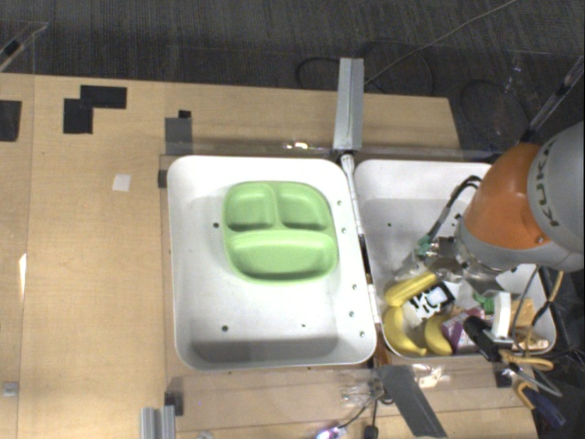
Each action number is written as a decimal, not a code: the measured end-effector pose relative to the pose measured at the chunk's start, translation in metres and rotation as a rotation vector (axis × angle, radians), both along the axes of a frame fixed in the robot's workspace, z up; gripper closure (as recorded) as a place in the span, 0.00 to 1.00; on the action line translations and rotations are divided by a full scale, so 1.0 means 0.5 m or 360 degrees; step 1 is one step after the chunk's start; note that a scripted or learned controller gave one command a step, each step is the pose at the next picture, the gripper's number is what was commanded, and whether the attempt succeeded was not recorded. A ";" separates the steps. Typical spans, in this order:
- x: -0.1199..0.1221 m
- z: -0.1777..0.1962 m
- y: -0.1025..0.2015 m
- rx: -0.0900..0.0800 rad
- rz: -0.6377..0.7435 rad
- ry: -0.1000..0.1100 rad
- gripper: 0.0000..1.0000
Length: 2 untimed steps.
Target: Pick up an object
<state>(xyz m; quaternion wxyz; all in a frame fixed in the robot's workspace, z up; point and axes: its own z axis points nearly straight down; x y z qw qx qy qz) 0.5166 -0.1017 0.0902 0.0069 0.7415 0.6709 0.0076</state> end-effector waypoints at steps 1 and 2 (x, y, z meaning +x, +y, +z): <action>0.006 0.016 0.005 0.0008 0.0002 -0.0004 1.00; 0.043 0.244 0.131 0.0001 0.0032 0.0023 1.00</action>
